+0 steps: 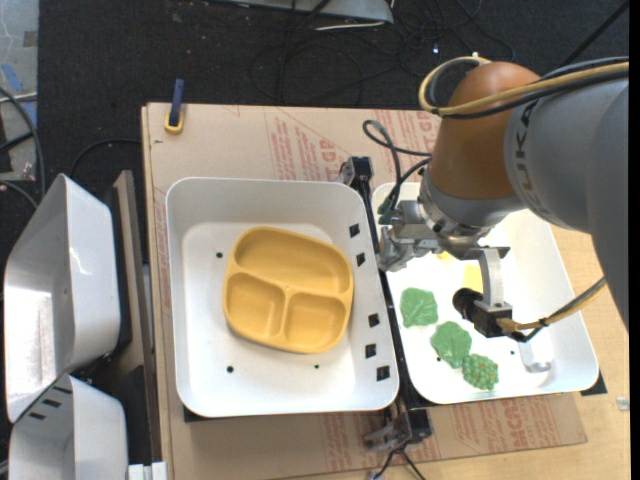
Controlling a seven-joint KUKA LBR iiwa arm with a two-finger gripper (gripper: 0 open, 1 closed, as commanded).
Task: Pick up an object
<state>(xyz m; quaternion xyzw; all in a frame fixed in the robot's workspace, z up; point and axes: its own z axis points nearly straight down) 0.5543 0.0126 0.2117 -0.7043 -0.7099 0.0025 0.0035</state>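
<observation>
The grey arm (570, 158), with its orange band (480, 128) above the wrist, sits highest and closest to the lens, reaching over the far half of the right bin (565, 303). Its end effector (400, 240) hangs above that bin's left rim, just beside the divide between the two bins; whether it is apart or together cannot be told from this angle, and nothing shows clamped in it. The likeliest things to pick lie on the near side of the end effector and slightly to its right: a green leafy piece (419, 306) closest to it, a second green leafy piece (452, 342) a little further toward the near rim, and a knobbly green piece (480, 371) beyond that, the three running in a slanted row (each close to the next, though contact is hard to judge). A yellow scrap (470, 274) peeks out to the right of the end effector, partly hidden by the wrist. A pale translucent thing (536, 360) lies well to its right, near the near rim. To the left of the end effector, in the left bin (180, 298), rests a yellow divided tray (288, 288) with three compartments, well apart from it. Both bins stand on the cardboard-covered surface (260, 138).
</observation>
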